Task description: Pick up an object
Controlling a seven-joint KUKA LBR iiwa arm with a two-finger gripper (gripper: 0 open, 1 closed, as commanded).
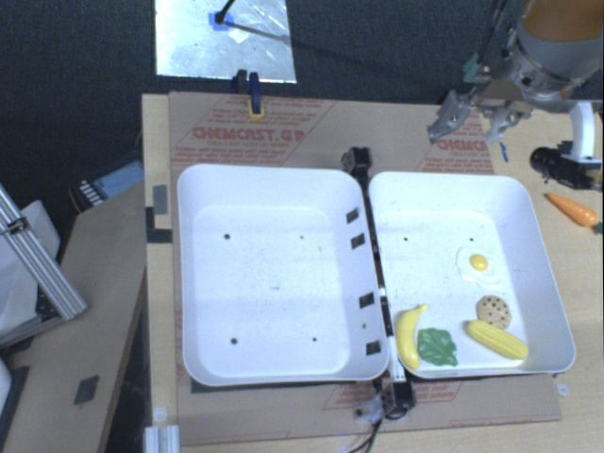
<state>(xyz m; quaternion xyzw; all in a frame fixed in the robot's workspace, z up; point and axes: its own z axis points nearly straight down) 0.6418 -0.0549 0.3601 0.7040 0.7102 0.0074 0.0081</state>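
Bins first: your right bin (pixel 444 201) carries everything, all toward its near right corner. You have a fried egg (pixel 477 263), a round speckled cookie (pixel 493 310) just below it, a yellow corn cob (pixel 497 340) lying slantwise beside the cookie, a banana (pixel 409 336) against the dividing wall, and a green leafy piece (pixel 437 346) touching the banana. Your left bin (pixel 269 276) sits alongside on the desk (pixel 283 125). Your hand (pixel 475 121) hangs beyond the right bin's far edge, fingers spread wide, gripping nothing.
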